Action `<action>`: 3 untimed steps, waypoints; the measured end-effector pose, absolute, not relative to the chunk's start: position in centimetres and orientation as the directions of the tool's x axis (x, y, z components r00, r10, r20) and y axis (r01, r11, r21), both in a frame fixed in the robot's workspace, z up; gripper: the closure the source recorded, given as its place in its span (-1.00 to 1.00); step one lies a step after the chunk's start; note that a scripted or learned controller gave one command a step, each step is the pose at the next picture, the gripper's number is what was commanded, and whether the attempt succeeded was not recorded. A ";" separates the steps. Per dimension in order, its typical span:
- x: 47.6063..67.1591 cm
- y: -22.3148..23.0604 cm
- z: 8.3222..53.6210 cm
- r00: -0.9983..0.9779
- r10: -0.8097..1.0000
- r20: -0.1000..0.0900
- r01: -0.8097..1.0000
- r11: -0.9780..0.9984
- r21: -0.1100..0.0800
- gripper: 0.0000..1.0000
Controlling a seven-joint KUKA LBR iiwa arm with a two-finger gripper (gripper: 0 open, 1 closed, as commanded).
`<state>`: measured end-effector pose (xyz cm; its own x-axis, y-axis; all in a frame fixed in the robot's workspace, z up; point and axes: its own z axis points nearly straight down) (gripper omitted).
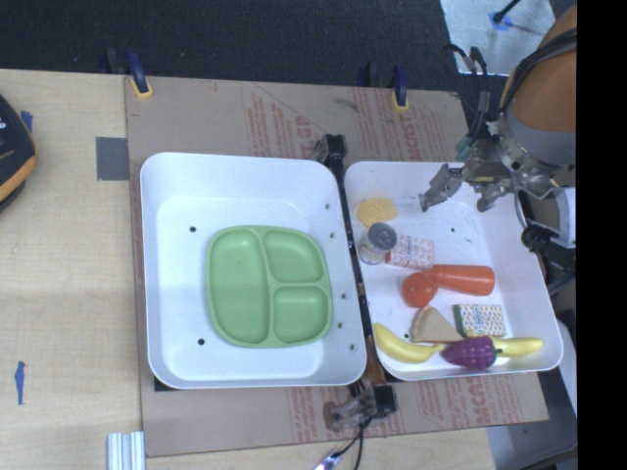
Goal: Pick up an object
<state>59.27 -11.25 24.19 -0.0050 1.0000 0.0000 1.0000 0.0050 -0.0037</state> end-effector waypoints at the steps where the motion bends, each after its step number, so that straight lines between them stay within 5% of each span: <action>1: 52.7 -10.3 13.7 -0.005 1.000 0.000 1.000 0.005 -0.006 -1.00; 2: 50.7 -10.3 9.5 -0.005 1.000 0.000 1.000 0.005 -0.005 -1.00; 3: 50.8 -10.4 10.6 -0.008 1.000 -0.001 1.000 0.008 -0.006 1.00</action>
<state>50.76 -10.40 10.56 -0.0076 1.0000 -0.0010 1.0000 0.0076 -0.0055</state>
